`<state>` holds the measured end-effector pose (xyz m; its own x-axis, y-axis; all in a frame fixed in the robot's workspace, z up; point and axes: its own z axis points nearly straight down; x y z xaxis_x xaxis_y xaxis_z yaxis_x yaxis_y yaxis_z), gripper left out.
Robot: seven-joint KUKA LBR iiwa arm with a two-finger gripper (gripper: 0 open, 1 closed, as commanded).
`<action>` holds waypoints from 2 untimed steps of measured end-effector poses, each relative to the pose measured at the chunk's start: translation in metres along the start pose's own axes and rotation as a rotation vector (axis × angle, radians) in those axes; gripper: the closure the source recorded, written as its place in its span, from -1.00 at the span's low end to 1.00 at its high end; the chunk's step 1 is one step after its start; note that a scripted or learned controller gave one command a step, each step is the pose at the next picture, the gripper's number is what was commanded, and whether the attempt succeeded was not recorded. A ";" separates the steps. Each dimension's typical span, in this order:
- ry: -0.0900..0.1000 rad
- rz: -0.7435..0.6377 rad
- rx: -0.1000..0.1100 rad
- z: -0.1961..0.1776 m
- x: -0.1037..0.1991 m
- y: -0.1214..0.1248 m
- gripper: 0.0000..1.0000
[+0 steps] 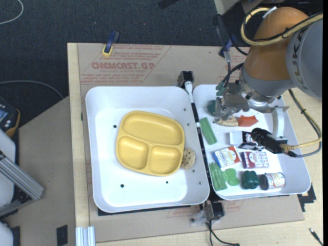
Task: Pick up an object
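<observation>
Two white bins sit on a cardboard-topped bench (128, 65) over dark carpet (77, 9). The gripper (225, 111) hangs low at the right bin's (300, 181) far-left corner; its grip cannot be told.

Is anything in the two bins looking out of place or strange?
One small oddity: a round speckled cookie lies in the left white bin, wedged against the yellow three-compartment plastic plate rather than inside a compartment. Nothing looks spilled or damaged.

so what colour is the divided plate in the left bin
Yellow. The divided plate shows plainly in the camera view, lying in the left bin.
</observation>
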<state>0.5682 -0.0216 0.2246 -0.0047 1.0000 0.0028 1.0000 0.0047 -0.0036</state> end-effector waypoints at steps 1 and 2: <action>-0.001 0.000 0.001 0.007 0.042 -0.019 1.00; 0.000 -0.002 0.000 -0.008 0.092 -0.044 1.00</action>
<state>0.5234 0.0697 0.2334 -0.0065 1.0000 0.0032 1.0000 0.0065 -0.0035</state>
